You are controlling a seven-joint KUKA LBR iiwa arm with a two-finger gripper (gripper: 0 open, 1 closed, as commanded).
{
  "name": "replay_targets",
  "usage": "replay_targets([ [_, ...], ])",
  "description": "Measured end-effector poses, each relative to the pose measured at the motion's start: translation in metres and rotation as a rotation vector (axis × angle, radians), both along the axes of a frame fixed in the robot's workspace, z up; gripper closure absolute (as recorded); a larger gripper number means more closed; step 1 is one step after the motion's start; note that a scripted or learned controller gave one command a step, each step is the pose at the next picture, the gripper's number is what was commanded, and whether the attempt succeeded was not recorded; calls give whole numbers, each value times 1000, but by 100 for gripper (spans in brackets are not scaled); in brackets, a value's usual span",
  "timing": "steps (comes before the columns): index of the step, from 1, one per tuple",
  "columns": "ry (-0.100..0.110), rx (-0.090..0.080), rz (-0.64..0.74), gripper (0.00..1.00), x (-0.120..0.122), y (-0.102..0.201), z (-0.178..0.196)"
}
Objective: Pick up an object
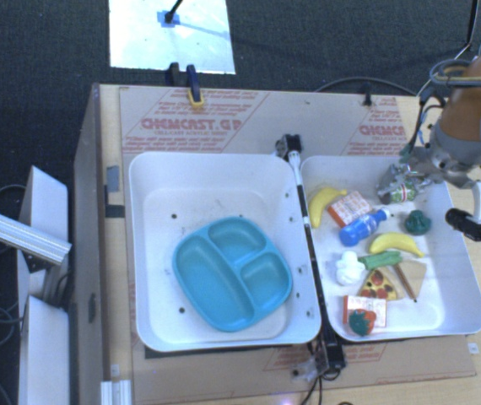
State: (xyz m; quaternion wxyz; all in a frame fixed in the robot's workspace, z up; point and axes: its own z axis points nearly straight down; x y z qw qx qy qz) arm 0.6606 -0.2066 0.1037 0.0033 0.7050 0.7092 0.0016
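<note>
- Well left of the blue bottle (364, 226), a blue plate (232, 272) is lying alone in the left bin (152, 226). Nothing there is being reached for, so a drift that way is costing a try rather than causing a knock.
- Just left of the blue bottle, a curled banana (325, 202) and an orange packet (350, 207) are crowding together. A descent between them is likely to be catching two things at once, or nudging the bottle so it rolls.
- Below the blue bottle, a white lump (349, 268), a pizza slice (381, 284) and a small box (364, 314) are sitting close. The flat slice is offering little to close on, and a grasp there is probably sliding off.
- Just right of the blue bottle, a second banana (396, 243) and a green lump (417, 222) are lying near each other in the right bin (468, 310). These are the candidates nearest the tool, and the rounded lump may be squirting sideways under a pinch.
- Above and right of the blue bottle, the tool (399, 186) is hanging over the far part of the right bin. I cannot tell how far it is open, nor whether the green-and-red patch at its tip is something held or part of the tool itself.
- Being this near the far wall — well above the blue bottle — a straight drop is risking the bin's rim or bare floor.
</note>
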Motion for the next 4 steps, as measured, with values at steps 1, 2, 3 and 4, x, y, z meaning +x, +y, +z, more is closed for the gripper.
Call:
replay_targets([
  [1,2,0,-4,100,-44,0,53],
  [2,-1,2,-1,100,-49,63,155],
  [3,5,2,-2,100,-53,107,137],
  [4,6,3,-2,100,-90,167,127],
])
